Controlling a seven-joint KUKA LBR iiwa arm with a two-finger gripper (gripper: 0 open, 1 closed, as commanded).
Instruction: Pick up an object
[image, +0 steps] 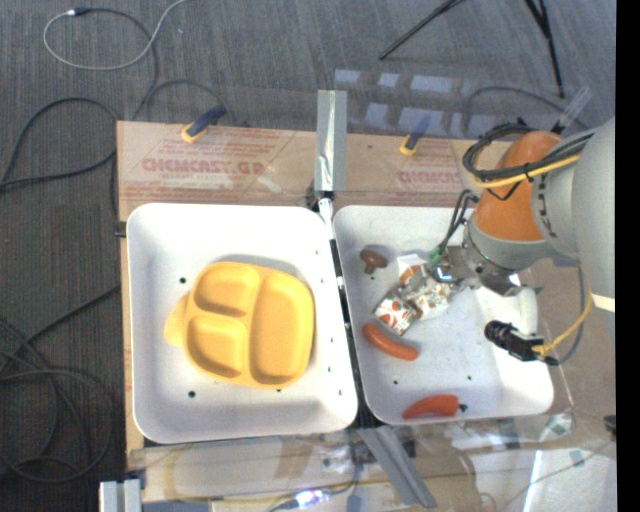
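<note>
Gripper (447, 268) sat low in the right bin (510, 395), toward its far right corner, at the right end of a crumpled printed packet (412, 300). Whether it was apart, together or clamped on the packet could not be told, since the wrist and its cabling covered the tip.

The packet lay just to the gripper's left, its long axis running from the gripper down toward the bin's middle. A brown mushroom-shaped toy (374, 259) lay beyond it, near the bin's far left corner. An orange sausage (390, 342) lay just past the packet's lower end, and a red pepper-like piece (432, 406) rested against the near wall. A yellow divided tray (247, 322) lay in the left bin (160, 400), well apart.

Contact with the packet looked likely but stayed unproven.
</note>
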